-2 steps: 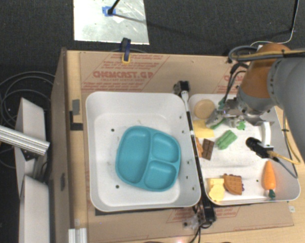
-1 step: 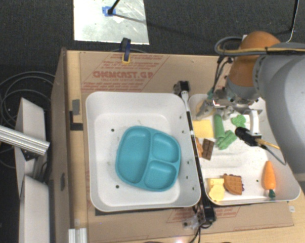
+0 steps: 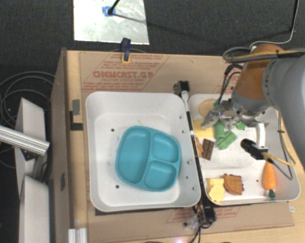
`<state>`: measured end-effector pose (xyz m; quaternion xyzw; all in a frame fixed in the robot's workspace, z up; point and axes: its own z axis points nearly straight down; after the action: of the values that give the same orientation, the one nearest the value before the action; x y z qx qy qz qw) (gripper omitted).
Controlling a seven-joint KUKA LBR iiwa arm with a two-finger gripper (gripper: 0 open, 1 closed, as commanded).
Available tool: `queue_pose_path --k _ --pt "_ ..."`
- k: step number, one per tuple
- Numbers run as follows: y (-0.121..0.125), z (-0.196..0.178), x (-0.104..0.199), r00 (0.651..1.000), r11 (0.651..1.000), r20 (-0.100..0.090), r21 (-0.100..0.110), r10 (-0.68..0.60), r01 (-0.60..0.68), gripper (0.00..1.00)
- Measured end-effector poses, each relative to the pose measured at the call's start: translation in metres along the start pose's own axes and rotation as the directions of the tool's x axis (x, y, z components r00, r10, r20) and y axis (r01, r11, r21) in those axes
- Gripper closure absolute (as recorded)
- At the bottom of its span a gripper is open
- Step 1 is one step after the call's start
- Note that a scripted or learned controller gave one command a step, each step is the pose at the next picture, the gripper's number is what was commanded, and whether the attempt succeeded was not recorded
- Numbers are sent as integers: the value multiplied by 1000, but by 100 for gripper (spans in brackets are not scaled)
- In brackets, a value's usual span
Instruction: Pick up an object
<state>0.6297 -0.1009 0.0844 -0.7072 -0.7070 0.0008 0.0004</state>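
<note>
Nearest items, front of R bin (image 3: 289, 192): yellow wedge-like piece (image 3: 216, 189) touching a brown waffle-like piece (image 3: 233, 184) on its right. Orange toy carrot (image 3: 269, 175) lies near R wall, lengthwise front to back, green tip at the front end.

L bin (image 3: 99, 135): one teal divided plate (image 3: 148, 157), three compartments, flat on bin floor, approx. centre.

Mid R bin, by the divider btwn bins: small brown chocolate-bar piece (image 3: 207, 148), just beside a pale yellow flat piece (image 3: 203, 133); overlap not clear. Immediately right of these: green toy pieces (image 3: 224, 137), elongated, lying at a tilt, apparently on bin floor.

Hand (image 3: 220, 119) is positioned directly over the far end of the green toy pieces, touching or v. close; contact cannot be confirmed. Hand open or closed: cannot tell, detail too small and cluttered.

Far part of R bin: pale round disc (image 3: 208, 106) in far L corner, just beside hand. Grey arm (image 3: 289, 85) w/ orange band (image 3: 253, 80) comes in from the right over that bin's far half.

Bench (image 3: 122, 72): cardboard cover w/ red print. Blue-and-yellow clip (image 3: 125, 48) at its far edge.
</note>
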Motion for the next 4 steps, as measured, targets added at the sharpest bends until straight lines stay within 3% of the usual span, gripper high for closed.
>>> queue_pose_path --k 1,2,3,4 --pt "39 -1 -10 1000 1000 -3 8 -8 8 0" --pt "-5 -36 -21 1000 1000 1 -3 0 0 0" --pt "41 1 8 1000 1000 -1 -6 -8 8 0" --pt "39 -1 2 1000 1000 1 -4 -2 2 0"
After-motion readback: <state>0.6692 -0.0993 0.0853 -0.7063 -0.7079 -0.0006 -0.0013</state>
